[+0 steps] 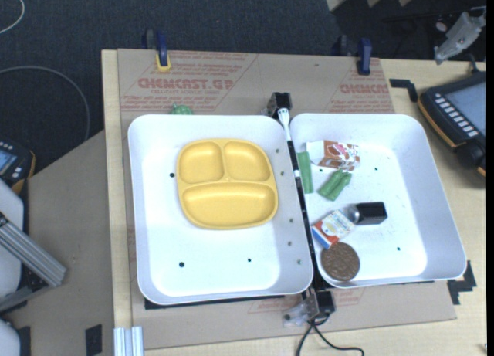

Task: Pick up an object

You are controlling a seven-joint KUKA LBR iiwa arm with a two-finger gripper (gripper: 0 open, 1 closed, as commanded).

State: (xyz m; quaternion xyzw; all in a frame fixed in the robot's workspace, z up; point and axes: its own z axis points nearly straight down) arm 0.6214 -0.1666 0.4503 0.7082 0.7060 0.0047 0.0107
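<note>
The printing on the 2 small packets (333, 154) (330, 227) in the right bin (417, 192) is too small to read. The brown disc (340, 261) overlaps the bin's near rim, hiding part of it. The black block (368, 212) shows a grey end, its make unclear. The handheld pendant (463, 115) is cut off by the right edge.
</note>
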